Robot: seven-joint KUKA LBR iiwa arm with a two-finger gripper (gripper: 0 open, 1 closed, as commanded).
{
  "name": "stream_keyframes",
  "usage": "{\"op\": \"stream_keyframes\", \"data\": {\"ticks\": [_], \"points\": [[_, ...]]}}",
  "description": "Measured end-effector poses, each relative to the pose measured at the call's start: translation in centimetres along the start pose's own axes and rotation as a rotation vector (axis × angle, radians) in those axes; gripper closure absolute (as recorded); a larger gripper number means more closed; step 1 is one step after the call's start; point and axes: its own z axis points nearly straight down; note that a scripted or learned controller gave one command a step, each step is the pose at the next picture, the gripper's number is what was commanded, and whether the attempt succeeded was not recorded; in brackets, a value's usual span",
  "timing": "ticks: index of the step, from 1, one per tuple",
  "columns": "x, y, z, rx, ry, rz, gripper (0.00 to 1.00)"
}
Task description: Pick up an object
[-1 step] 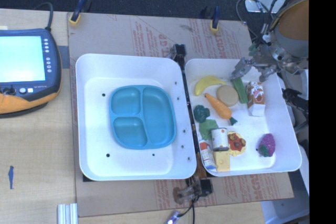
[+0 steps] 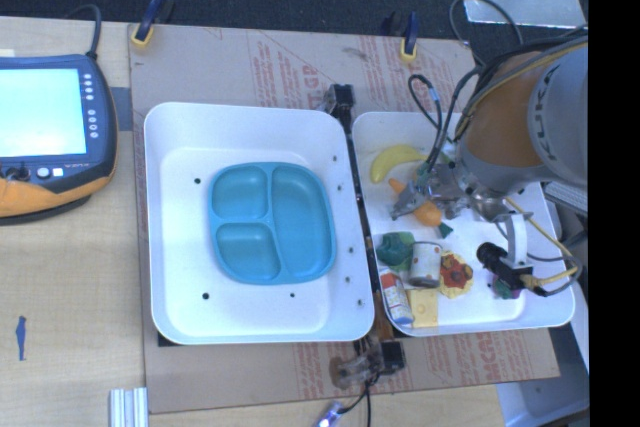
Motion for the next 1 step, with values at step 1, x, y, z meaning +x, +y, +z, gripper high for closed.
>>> {"op": "stream_keyframes", "data": {"ticks": [1], "points": [[-0.11, 0.01, -1.05, 0.001, -0.002, -0.003, 1.00]]}}
